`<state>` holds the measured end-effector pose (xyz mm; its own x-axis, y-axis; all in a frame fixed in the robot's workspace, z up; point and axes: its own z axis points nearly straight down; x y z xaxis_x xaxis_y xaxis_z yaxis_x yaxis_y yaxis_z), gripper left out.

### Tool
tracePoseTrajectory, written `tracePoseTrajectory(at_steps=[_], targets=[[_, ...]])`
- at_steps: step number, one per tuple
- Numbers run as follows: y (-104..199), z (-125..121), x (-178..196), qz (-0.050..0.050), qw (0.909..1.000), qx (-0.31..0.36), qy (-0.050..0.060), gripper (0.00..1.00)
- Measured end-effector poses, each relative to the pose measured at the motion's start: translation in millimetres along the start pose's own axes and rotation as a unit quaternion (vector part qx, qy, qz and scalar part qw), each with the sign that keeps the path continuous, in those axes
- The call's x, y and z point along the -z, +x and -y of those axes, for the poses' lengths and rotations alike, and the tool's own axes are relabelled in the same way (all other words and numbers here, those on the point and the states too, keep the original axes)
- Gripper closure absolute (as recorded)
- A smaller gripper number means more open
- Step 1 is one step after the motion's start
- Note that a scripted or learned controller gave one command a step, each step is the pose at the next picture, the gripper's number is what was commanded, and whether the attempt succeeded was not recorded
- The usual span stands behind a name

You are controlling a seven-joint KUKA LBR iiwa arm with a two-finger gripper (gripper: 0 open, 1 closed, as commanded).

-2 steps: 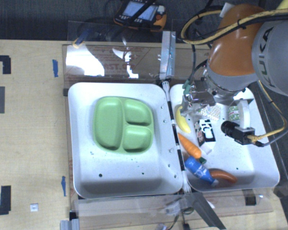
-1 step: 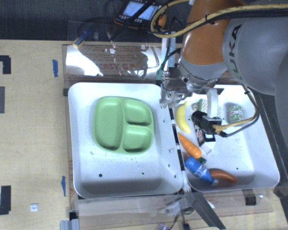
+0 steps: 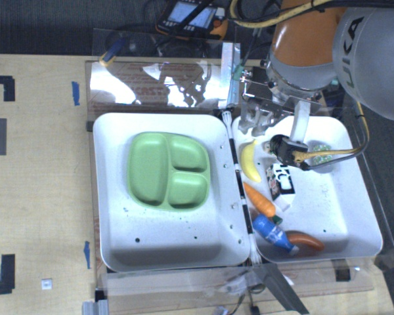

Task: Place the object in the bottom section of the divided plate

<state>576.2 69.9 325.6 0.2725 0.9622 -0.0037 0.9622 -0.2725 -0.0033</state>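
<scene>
A green divided plate lies in the left bin, with one large section on its left and two small sections on its right, and nothing rests in them. My gripper hangs over the back left of the right bin. It is just above the top end of a yellow banana. An orange carrot lies below the banana. I see nothing held in the gripper.
Along the right bin's left side also lie a black-and-white packet, a blue bottle and a red-orange sausage shape. A greenish thing sits by the wrist. A raised rim divides the bins.
</scene>
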Motion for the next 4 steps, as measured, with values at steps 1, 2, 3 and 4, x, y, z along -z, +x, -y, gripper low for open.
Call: tracePoseTrajectory(at_steps=[1,2,3,4], targets=[[-108.8,0.5,54.8,0.000,0.9986,-0.053,0.001,1.00],[-43.5,24.4,-64.1,0.000,0.9922,-0.125,0.003,1.00],[-44.2,24.2,-57.8,0.002,0.9921,-0.126,0.006,1.00],[24.2,18.5,16.5,0.001,0.9847,-0.174,0.001,1.00]])
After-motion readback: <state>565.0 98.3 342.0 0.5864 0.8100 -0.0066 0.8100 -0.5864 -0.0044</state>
